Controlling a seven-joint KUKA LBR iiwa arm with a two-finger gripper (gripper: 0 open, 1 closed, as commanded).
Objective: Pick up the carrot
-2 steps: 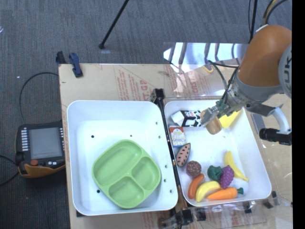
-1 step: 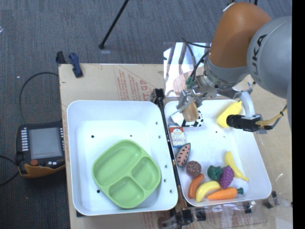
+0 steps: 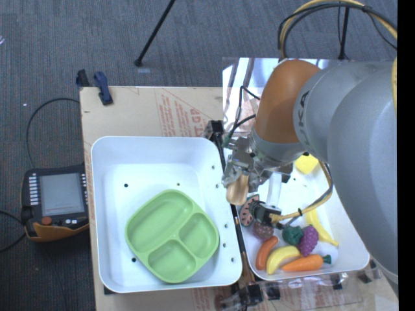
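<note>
The carrot is orange with a small green top and lies flat near the front edge of the right bin. My gripper hangs below the orange-banded wrist at the right bin's left wall, up and to the left of the carrot and well apart from it. A tan shape shows at the gripper's tip; I cannot tell whether it is a toy or part of the gripper. The big grey arm hides the bin's far and right parts.
Around the carrot lie a yellow banana, an orange-red piece, purple grapes, a green broccoli and a second banana. A green divided plate sits in the left bin. A pendant lies off the bench.
</note>
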